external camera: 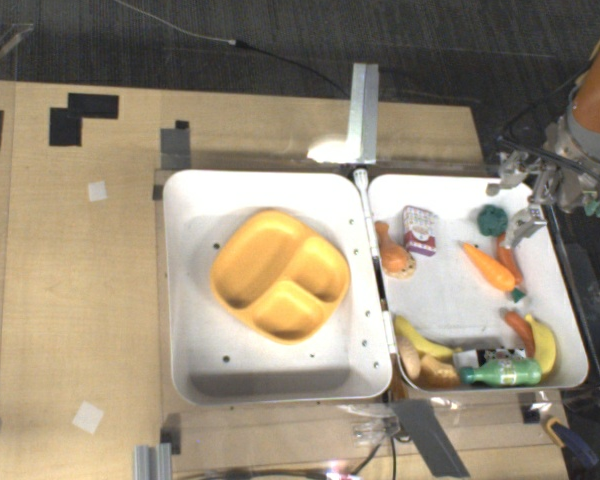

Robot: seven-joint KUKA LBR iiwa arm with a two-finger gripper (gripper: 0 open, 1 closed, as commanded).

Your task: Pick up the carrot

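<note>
The carrot is an orange tapered piece lying at a slant in the right part of the right bin, with a small green end toward the front. A thinner red-orange piece lies right beside it. My gripper hangs over the bin's far right corner, above and behind the carrot, apart from it. Its fingers look spread and open, with nothing between them. A teal round object sits just left of the gripper.
The right bin also holds a small carton, a brown drumstick-like piece, two bananas, a green bottle and another small red-orange piece. A yellow sectioned dish lies in the left bin.
</note>
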